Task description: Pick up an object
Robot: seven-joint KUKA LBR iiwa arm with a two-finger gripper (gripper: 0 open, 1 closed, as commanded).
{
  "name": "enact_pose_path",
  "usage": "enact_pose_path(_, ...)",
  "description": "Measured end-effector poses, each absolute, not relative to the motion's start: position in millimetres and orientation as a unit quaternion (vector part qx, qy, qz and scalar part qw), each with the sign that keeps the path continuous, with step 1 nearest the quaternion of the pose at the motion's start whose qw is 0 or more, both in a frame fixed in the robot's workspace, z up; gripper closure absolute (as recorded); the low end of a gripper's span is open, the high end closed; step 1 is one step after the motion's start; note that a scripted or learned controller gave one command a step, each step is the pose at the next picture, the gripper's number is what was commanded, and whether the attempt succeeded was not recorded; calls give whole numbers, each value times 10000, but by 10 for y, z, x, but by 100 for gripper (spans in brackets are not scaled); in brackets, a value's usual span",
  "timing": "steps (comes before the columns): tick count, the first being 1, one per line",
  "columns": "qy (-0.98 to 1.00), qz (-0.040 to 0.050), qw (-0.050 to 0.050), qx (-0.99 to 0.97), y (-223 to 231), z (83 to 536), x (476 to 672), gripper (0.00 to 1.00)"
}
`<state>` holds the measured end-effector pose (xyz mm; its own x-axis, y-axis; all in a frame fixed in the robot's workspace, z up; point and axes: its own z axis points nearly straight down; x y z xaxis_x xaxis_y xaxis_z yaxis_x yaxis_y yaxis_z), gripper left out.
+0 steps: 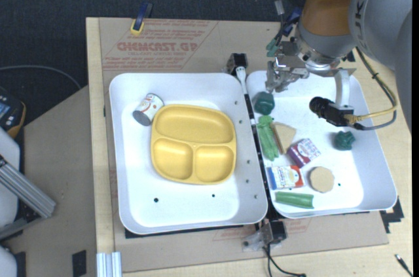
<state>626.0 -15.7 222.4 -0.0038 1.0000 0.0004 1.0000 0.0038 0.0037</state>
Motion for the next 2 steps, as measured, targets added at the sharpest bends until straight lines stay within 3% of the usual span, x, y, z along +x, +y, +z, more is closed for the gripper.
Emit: enact_pose_path(2,7067,-9,-8,7075,-177,2169,6170,100)
